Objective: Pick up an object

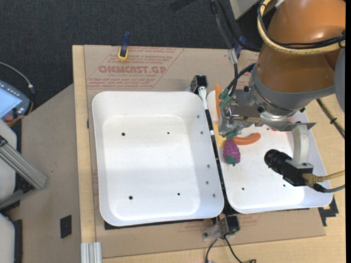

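Two white bins are sitting side by side on the tabletop, the left bin (109, 163) and the right bin (263, 193). In the right bin, a purple toy (232, 152) is lying close to the left wall, about halfway back. Just behind it, a yellow toy (220, 140) is resting by the same wall. An orange toy (247, 139) is lying just to the right of the yellow one. The hand (233, 124) is hanging right over the yellow toy, a little behind the purple toy. I cannot tell if the hand is apart or together. The big grey and orange arm (296, 53) is leaning over the bin's far right corner. Farther back, by the left wall, an orange and green toy (220, 95) is lying. A blue and yellow clip (124, 47) is sitting at the far edge of the cardboard sheet (137, 64) under the bins.
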`<state>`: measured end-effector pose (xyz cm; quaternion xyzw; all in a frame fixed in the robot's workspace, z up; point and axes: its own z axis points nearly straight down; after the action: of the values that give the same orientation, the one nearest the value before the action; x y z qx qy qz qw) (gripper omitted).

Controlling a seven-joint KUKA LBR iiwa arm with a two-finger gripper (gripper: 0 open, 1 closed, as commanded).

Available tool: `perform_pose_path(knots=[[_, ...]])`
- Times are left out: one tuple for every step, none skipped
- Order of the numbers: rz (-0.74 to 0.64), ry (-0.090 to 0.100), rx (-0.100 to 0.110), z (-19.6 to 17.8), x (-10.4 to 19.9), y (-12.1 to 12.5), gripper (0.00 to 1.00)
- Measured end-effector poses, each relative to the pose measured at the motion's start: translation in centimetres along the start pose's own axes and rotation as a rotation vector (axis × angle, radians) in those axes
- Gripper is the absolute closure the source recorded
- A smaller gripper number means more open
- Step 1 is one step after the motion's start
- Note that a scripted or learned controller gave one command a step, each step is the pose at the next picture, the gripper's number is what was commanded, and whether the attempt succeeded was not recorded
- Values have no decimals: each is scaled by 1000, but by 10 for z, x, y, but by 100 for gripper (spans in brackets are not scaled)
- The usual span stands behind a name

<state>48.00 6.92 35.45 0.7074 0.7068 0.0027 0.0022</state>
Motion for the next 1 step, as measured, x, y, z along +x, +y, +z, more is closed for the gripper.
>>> perform_pose_path(knots=[[-9, 4, -3, -78, 64, 0, 100]])
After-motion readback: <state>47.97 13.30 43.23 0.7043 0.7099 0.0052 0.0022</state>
